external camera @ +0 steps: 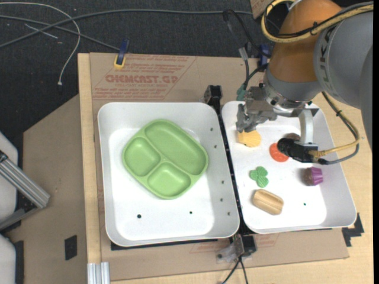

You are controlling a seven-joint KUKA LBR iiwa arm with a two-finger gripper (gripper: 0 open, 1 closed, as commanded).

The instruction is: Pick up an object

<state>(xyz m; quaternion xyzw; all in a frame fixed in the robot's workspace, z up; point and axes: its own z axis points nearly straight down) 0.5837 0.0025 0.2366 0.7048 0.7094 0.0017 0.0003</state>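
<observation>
My gripper (247, 125) hangs over the far left part of the right bin (337, 209). Directly below its tip lies a small yellow piece (251, 139), touching or nearly touching it; I cannot see a grasp. An orange-red round piece (276, 152) sits to the right of the yellow one. Further forward are a small green leafy piece (259, 175), a tan bread-like roll (267, 201) and a purple piece (313, 176) near the right side.
The left bin (115, 218) holds a green divided plate (166, 158) at its middle. A raised rim between the two bins runs just left of the gripper. The arm's bulky orange and grey body (308, 46) overhangs the far right corner.
</observation>
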